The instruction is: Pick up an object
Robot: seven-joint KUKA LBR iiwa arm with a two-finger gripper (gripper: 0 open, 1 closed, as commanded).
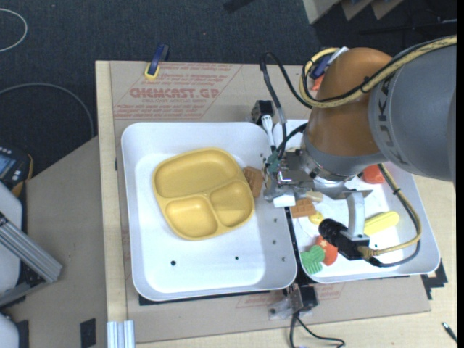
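Dark carpet surrounds a pale bench topped with printed cardboard, where two shallow, glossy white bins sit side by side: the left bin holds a smooth yellow plastic plate with three rounded compartments. Over the right bin hangs the bulky grey arm with its orange band, and whether its gripper is apart or together cannot be told. Small toys lie there: a yellow banana-like piece, a green leafy piece, a red-orange lump.
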